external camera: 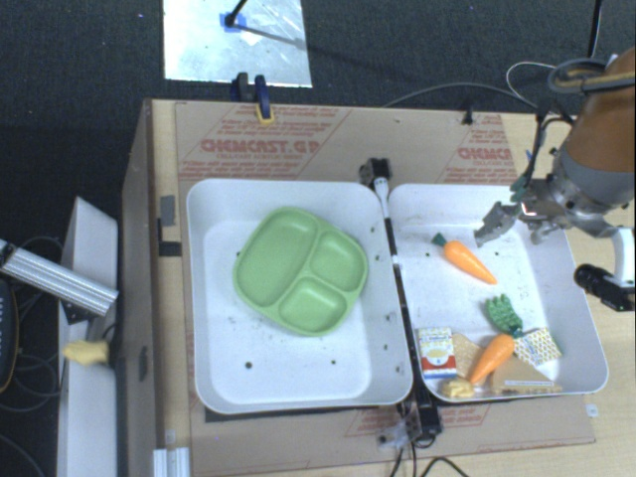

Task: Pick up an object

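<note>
Two shallow white plastic bins sit side by side on a brown cardboard-covered worktop [298, 142] that fills the middle of the frame. The left white bin [224, 366] holds a pale green divided plastic plate [300, 269], lying flat near the bin's centre with three compartments facing up. The right white bin [581, 361] carries several small things: an orange toy carrot with a green tip [465, 258] lies tilted in the upper middle part of that bin, apart from the rest; lower down, a small dark green knobbly toy [503, 313] rests just above a second orange carrot-shaped toy [491, 357], which leans across a cluster in the bin's lower edge made up of a small printed white and red packet [435, 352], a yellowish wedge [459, 389] and a patterned triangular piece [538, 346]. The grey arm with its orange band [604, 132] enters from the right of the frame, and its two-finger gripper [497, 223] hangs over the upper right part of the right bin, just to the upper right of the first carrot and not touching it. The jaws look spread apart, with nothing between them.
</note>
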Controlling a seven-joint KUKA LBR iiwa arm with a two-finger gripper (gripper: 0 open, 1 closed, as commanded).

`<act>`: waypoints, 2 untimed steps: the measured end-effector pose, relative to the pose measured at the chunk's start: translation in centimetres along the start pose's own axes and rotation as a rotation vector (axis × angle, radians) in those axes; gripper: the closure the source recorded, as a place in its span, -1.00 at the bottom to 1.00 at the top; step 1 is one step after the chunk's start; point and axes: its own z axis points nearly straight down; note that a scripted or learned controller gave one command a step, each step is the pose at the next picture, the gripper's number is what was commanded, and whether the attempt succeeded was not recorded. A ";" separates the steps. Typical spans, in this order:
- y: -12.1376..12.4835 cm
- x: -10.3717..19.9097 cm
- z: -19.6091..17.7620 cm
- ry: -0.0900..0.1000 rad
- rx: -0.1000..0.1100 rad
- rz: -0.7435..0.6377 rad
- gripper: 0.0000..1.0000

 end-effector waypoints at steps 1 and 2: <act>-0.1 -6.3 11.3 0.000 0.003 0.003 -1.00; 8.2 -2.7 14.4 0.001 -0.001 -0.001 -1.00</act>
